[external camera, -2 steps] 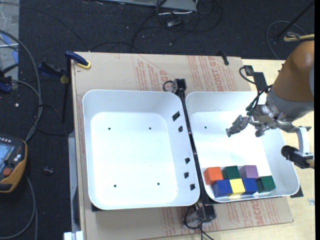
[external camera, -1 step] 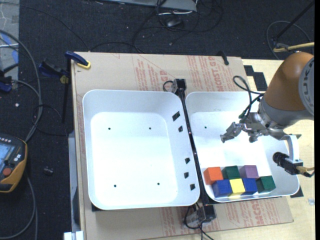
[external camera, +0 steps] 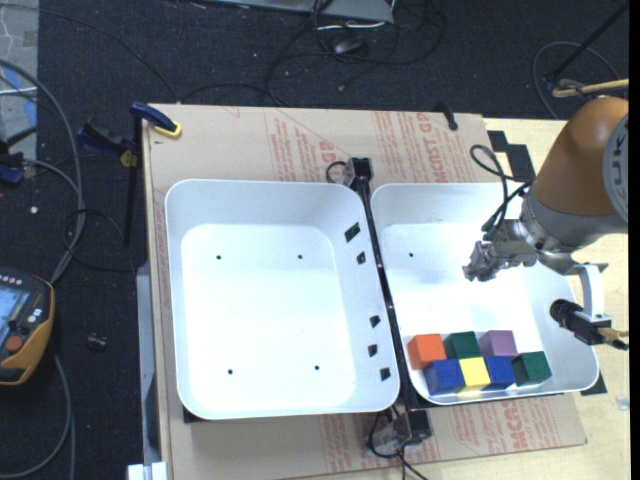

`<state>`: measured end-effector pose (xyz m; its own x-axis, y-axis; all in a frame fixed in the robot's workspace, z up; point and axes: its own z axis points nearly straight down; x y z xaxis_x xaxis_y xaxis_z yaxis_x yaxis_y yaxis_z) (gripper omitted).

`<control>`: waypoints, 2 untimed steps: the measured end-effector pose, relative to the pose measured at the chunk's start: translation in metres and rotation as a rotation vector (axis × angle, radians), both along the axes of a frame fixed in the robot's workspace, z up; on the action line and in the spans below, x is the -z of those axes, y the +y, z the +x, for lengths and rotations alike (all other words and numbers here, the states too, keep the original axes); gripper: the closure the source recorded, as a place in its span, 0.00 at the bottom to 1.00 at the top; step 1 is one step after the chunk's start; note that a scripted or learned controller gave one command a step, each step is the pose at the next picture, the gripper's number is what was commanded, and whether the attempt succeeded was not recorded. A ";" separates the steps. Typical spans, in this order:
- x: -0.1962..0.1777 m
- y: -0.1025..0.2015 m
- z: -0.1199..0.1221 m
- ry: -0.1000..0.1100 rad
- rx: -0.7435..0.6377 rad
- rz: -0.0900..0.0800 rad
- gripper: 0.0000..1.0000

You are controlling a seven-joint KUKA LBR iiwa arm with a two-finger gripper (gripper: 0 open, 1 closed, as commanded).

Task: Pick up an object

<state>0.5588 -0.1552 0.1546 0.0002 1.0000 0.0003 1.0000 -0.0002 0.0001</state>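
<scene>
We see six small blocks packed together in two rows at the near edge of the right bin (external camera: 560, 298). The back row holds an orange block (external camera: 428, 348), a dark green block (external camera: 462, 345) and a purple block (external camera: 498, 343). In front lie a blue block (external camera: 443, 375), a yellow block (external camera: 474, 372) and a green block (external camera: 531, 367).

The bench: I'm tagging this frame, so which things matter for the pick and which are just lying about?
For the job:
- gripper, above the right bin
- orange block, green blocks, purple block, blue block, yellow block, clustered at that bin's near edge

Lying about:
- left bin
- clamp
- handheld pendant
- floor cables
</scene>
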 end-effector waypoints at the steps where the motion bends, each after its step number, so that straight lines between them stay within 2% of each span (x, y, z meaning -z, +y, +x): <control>1: -0.050 -0.010 0.002 -0.004 0.000 -0.001 1.00; 2: -0.084 -0.010 0.003 -0.003 0.000 -0.001 1.00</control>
<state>0.5617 -0.1656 0.2383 -0.0001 1.0000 -0.0007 1.0000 0.0001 0.0030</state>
